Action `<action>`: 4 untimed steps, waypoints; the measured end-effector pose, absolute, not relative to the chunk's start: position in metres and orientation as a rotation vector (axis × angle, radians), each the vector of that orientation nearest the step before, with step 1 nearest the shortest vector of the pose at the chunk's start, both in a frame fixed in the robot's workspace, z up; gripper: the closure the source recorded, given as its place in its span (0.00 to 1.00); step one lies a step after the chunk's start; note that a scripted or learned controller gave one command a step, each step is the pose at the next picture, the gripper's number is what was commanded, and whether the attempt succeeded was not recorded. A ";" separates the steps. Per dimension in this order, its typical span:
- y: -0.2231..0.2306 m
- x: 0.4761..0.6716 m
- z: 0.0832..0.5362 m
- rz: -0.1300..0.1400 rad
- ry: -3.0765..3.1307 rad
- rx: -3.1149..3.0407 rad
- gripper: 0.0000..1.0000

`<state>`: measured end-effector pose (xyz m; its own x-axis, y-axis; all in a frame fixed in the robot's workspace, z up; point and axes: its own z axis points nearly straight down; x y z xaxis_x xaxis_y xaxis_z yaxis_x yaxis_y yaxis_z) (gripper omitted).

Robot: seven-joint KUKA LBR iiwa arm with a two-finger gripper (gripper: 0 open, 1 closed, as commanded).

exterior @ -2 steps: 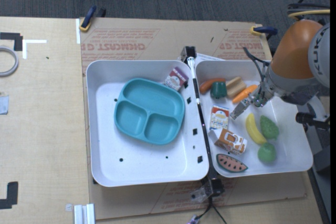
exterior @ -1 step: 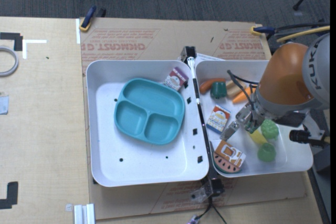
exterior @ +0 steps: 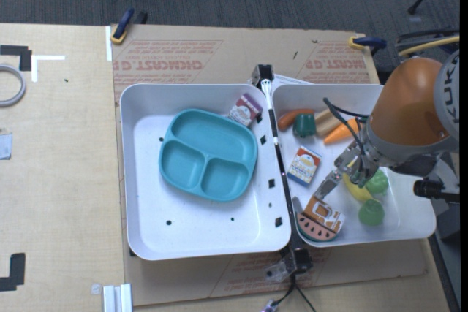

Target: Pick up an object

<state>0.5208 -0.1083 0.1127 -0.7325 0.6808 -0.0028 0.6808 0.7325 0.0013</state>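
Arm: we see the gripper (exterior: 344,173) low in the right bin (exterior: 409,230), reaching in from the right to get at the toys.
Hand: we cannot tell if it is grasping anything.
Things to pick: a yellow toy (exterior: 357,190) and green toys (exterior: 371,212) sit just beside it; a small box (exterior: 303,165) and a watermelon slice (exterior: 319,223) lie near.
Left bin (exterior: 146,230): a blue divided plate (exterior: 208,155) rests there, well apart from the arm.
Next, we think: close on the nearest toy, then lift.
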 end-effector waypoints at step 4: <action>-0.126 0.526 0.103 -0.006 3.097 -0.299 0.00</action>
